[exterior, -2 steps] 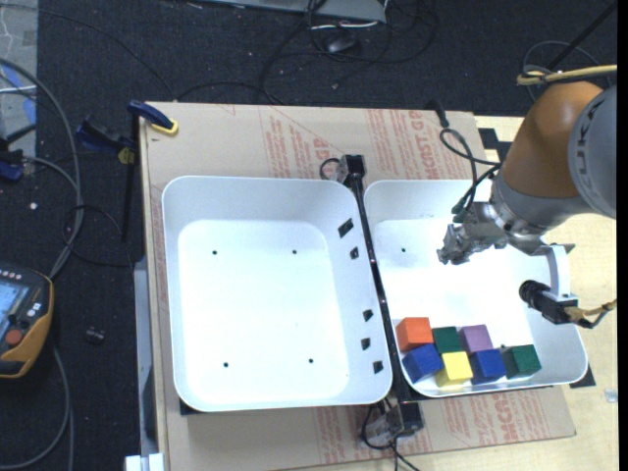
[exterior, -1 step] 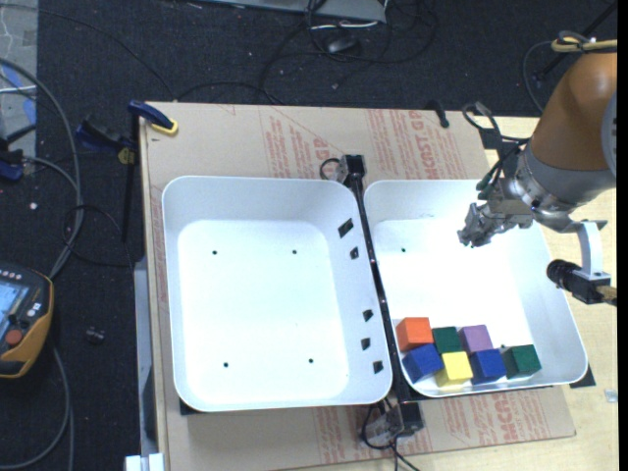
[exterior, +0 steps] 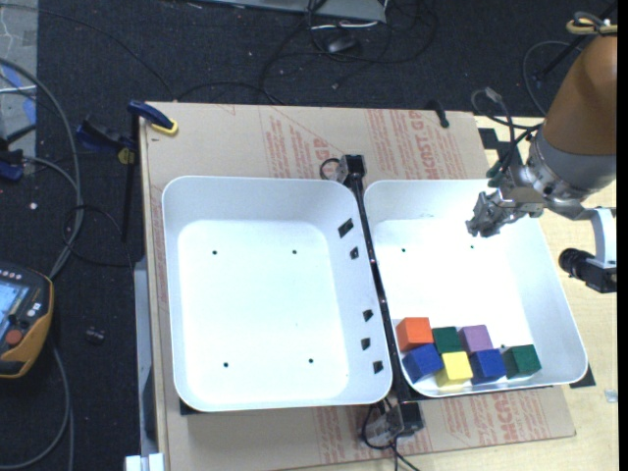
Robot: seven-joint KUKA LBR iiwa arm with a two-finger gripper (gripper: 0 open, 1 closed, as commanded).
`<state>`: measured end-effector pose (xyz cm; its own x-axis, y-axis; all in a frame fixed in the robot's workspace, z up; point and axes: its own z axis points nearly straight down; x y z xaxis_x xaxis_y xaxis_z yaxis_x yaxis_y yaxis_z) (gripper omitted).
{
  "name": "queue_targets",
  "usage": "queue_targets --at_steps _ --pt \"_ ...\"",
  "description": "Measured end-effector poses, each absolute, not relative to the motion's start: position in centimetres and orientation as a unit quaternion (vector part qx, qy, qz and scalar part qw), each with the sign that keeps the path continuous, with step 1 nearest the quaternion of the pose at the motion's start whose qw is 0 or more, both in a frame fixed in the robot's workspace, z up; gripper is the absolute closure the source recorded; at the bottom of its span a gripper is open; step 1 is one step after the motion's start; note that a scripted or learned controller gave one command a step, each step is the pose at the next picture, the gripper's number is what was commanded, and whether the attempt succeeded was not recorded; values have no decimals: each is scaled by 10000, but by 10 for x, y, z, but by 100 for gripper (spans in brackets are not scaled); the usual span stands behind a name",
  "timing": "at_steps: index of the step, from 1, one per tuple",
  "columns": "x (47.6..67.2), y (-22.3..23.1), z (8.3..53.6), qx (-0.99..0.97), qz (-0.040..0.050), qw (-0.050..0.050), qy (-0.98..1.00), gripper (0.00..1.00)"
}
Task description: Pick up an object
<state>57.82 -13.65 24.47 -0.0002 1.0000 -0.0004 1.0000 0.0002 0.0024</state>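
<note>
The gripper (exterior: 488, 216) is hovering over the upper part of the right bin (exterior: 549, 283), at the right of the frame, and its tip is too dark and small to tell whether it is open or closed; nothing is showing in it. The candidate objects are sitting well apart from it, packed along the lower rim of the same bin: an orange cube (exterior: 415, 332), a dark green cube (exterior: 447, 340) and a purple cube (exterior: 476, 338) in the back row, and a blue cube (exterior: 423, 362), a yellow cube (exterior: 456, 367), a second blue cube (exterior: 488, 364) and a green cube (exterior: 522, 360) in front. The main risk is likely the tight packing: the cubes are touching or nearly touching, so a descending gripper is likely to land on a neighbour, push the cluster, or pinch two at once. The front row is lying against the bin's sloped lower wall, leaving little clearance on that side, and the orange and blue cubes are sitting close to the divider between the bins. Open room is lying above the cluster, across the bare middle of the right bin. The left bin (exterior: 186, 263) is occupying the centre-left of the desk (exterior: 294, 135).
</note>
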Motion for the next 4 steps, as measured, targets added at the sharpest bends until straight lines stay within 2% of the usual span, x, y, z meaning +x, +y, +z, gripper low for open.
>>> queue_targets --at_steps 1,4 --pt "580 -77 245 7053 4 -5 7089 100" --pt "557 85 217 7056 -1 -7 7086 100"
